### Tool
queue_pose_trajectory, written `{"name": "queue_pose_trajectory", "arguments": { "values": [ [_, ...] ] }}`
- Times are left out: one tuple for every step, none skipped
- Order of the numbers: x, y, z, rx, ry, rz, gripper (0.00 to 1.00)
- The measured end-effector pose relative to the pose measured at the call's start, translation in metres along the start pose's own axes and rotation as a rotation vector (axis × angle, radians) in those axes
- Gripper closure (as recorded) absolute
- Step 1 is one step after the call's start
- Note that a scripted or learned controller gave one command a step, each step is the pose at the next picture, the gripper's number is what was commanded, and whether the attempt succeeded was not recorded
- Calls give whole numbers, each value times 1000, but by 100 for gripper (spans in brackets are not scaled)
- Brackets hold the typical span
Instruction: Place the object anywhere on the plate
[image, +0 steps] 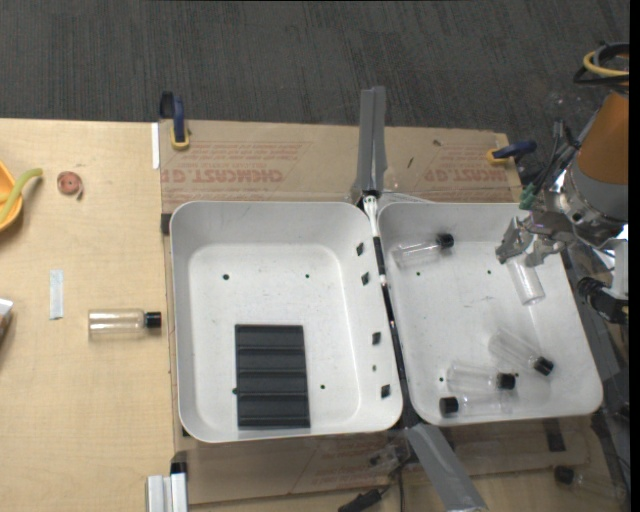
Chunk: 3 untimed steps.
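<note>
A black ribbed plate (270, 376) lies flat in the left bin (200, 235), near its front. My gripper (527, 252) hangs over the right bin (570, 400) by its right wall, far from the plate. A clear vial (528, 283) sticks out downward from between the fingers, and the gripper is shut on it. The vial's cap is hidden.
Clear vials with black caps lie in the right bin: one at the back (420, 250), several at the front (480, 380). On the bench to the left are another vial (122, 321), a white strip (56, 295) and a pink disc (68, 182). A raised divider (383, 290) separates the bins.
</note>
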<state>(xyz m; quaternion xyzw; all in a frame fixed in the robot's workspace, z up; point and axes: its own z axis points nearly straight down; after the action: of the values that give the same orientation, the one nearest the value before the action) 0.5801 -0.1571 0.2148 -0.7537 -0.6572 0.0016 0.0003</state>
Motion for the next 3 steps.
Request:
{"name": "queue_pose_trajectory", "arguments": {
  "values": [
    [152,17,5,1,0,57,100],
    [240,43,24,1,-1,45,100],
    [240,43,24,0,-1,45,0]
  ]
}}
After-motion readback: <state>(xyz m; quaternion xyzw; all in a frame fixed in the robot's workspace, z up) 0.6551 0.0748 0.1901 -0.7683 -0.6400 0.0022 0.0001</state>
